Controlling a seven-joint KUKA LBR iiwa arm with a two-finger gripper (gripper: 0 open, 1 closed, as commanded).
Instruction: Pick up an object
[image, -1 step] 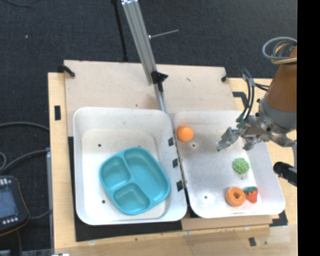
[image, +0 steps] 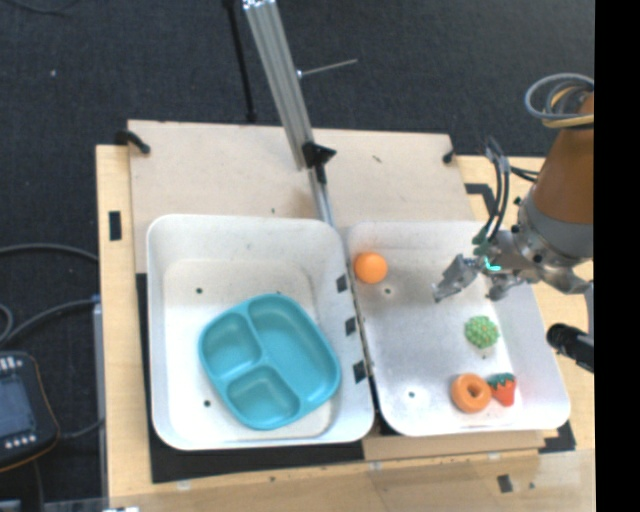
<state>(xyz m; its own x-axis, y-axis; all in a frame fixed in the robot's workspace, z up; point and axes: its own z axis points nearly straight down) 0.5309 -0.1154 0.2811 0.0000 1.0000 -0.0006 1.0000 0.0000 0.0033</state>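
Objects: an orange ring (image: 470, 392) lies at the near edge of the right bin (image: 420, 330), with a small red piece (image: 504, 389) touching its right side; a green ball (image: 482, 332) sits just behind them, and an orange ball (image: 371, 268) rests far back by the bin's left wall.
Gripper: the gripper (image: 478, 283) hangs over the right bin's far half, its two fingers spread apart with nothing between them; the left finger (image: 455, 279) points toward the middle of the bin.
Arm: it enters from the right, grey at the wrist with an orange section (image: 572, 170) above, tilted toward the bin; cables loop beside it.
Left bin: the left bin (image: 180, 300) holds a teal divided tray (image: 268, 359), set at an angle in its near half.
Bench: a tan wooden board (image: 230, 170) carries both bins, which sit side by side and touch along the middle; a metal post (image: 285, 85) rises from behind their join.
Room: dark carpet (image: 90, 70) surrounds the bench, with cables and a small screen (image: 15, 405) at the left.
Open space: bare bin floor (image: 410, 340) lies between the orange ball and the green ball, beneath the gripper.
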